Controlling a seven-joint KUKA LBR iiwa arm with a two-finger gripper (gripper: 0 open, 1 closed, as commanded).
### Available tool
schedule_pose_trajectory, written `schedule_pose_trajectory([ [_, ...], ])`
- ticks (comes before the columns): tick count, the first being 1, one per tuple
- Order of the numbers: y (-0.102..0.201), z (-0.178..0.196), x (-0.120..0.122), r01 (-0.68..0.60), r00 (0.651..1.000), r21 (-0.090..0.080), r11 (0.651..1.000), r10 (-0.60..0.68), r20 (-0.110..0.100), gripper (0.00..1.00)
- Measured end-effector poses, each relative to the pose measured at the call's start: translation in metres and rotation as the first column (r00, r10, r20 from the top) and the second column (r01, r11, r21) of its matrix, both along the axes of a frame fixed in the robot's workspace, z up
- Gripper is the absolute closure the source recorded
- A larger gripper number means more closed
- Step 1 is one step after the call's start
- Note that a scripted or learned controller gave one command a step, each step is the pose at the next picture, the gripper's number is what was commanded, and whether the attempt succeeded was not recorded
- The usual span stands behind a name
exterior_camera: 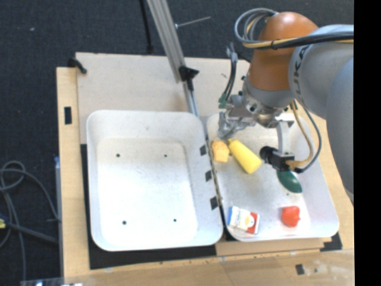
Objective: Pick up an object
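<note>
My gripper [227, 128] hangs over the far left corner of the right bin [315, 216]. Just below it, against the bin's left wall, lies a small yellow-orange lump [220, 152]. A yellow cylinder [245, 157] lies slantwise beside that lump, touching or nearly touching it. I see nothing held in the gripper. Further right in the same bin rests a dark green rounded object [291, 181].
A small red object [290, 216] and a white, red and blue box [243, 220] lie near the right bin's front edge. The left bin [143, 177] stands alongside. A slanted metal rail [169, 37] rises behind the bins.
</note>
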State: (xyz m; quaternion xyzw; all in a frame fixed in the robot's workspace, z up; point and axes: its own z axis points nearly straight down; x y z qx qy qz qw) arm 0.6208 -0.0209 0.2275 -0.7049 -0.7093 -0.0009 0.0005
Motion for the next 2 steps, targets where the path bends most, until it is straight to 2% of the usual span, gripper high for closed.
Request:
schedule_pose_trajectory([
  [1,0.054,0.013,-0.014,0.002,1.000,0.000,1.000,-0.002,-0.001,1.00],
  [2,0.105,0.003,-0.029,0.000,1.000,-0.001,1.000,0.000,-0.002,1.00],
])
